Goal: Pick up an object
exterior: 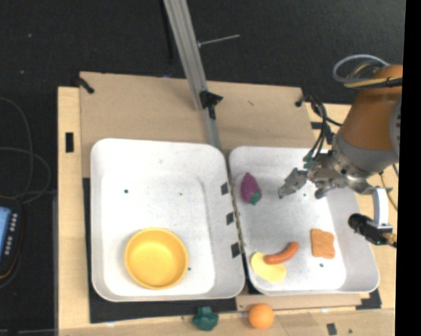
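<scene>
Grey gripper (304, 184): I see it over the right bin (344, 275), fingers spread, pinching nothing.
Purple object (250, 188): right bin, just left of the gripper, apart from it.
Sausage (281, 254): touching the yellow slice (269, 270).
Orange block (322, 243): right bin.
Yellow bowl (156, 258): left bin (114, 160).

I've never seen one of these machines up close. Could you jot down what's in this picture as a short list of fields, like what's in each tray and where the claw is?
left bin: yellow bowl
right bin: purple fruit, sausage, yellow slice, orange cracker
bench in front of the bins: orange ball, green toy
claw: over the right bin's far half, nothing between its fingers
nearest item to claw: purple fruit, apart from it
task status: nothing picked up yet
</scene>
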`<action>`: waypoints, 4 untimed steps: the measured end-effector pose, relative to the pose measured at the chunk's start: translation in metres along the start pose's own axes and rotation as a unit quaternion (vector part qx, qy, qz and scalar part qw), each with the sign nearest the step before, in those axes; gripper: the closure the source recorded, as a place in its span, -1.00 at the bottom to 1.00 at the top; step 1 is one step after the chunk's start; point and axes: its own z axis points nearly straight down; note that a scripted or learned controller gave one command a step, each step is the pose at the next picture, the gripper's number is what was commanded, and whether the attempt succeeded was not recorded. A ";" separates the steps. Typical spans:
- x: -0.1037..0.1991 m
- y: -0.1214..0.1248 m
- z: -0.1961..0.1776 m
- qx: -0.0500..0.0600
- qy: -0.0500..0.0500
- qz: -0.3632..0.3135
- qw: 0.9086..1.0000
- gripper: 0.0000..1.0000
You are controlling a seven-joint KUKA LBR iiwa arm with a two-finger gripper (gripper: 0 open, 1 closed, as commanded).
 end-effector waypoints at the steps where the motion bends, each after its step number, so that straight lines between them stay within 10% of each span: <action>1: 0.000 0.000 0.000 0.000 0.000 0.000 1.000 -1.00; 3: -0.003 0.001 0.116 0.003 -0.001 0.002 1.000 -1.00; 4: -0.003 0.002 0.102 0.000 0.000 0.005 1.000 1.00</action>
